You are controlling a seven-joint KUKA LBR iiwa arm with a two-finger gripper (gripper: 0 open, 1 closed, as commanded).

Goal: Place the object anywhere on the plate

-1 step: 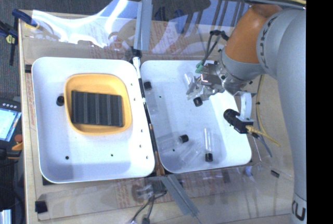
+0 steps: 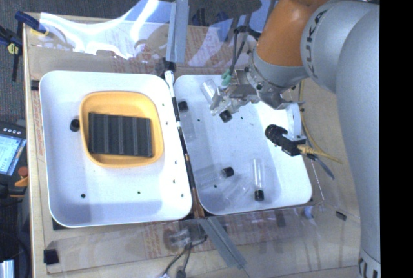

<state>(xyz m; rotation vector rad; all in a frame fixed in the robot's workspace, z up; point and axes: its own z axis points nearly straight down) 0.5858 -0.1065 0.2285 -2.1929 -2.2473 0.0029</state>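
Took for the task's thing the clear vial (image 2: pixel 223 111) with a black cap, seen just under the gripper (image 2: pixel 227 100) in the upper part of the right bin (image 2: pixel 293 196), well apart from the yellow plate (image 2: pixel 120 101) in the left bin (image 2: pixel 58 199). Judged it light, stiff, smooth and apt to slip or roll, perhaps brittle, so best pinched across the middle of the barrel rather than by the cap. Could not tell whether the pincer stood apart, together or clamped on the vial; noted a dark ridged block (image 2: pixel 121 135) lying on the plate.
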